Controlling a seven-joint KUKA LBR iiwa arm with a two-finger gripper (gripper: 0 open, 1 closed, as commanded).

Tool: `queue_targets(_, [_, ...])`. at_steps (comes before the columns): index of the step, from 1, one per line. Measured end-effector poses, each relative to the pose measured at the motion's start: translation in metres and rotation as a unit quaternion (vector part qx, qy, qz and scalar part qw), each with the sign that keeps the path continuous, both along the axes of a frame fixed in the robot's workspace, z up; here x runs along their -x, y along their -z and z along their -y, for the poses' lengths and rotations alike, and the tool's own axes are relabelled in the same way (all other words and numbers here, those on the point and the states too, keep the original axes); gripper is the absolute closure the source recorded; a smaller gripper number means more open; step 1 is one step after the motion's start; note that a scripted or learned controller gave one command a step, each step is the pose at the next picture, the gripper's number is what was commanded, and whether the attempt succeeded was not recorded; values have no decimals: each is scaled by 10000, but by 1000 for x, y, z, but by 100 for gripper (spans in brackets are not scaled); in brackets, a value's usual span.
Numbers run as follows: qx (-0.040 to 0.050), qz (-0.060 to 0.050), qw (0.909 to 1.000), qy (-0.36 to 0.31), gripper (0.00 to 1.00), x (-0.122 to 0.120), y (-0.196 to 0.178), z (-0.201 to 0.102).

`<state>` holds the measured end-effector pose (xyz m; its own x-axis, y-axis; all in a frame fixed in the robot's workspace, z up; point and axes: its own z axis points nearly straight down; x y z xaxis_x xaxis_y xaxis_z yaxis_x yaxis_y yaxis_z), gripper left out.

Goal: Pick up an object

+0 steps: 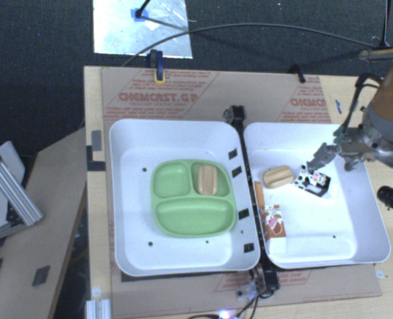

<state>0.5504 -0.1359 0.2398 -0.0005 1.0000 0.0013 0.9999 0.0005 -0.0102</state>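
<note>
My gripper [314, 179] hangs low over the upper middle of the right bin [356, 244], at the end of the grey arm [376, 135] that comes in from the right. Just left of it lies a tan bread roll [277, 176], very near the gripper; contact cannot be judged. A thin orange stick [258, 193] lies along the bin's left wall. Below that stick rests a small printed packet [273, 221].
The left bin [130, 244] holds a green divided plate [183, 214] with a tan bun-like piece [207, 179] in its upper right compartment. Black clips sit along the wall between the bins. A dark cable arcs over the back of the bench.
</note>
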Motion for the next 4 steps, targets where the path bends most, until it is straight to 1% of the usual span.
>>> queue_targets(1, [8, 57, 10000, -14, 0, -2, -6, 0])
queue_targets(2, [7, 51, 10000, -7, 0, -5, 35, -4])
queue_targets(3, [1, 39, 10000, 1, 0, 3, 86, -11])
queue_targets(4, [1, 36, 10000, 1, 0, 7, 149, -10])
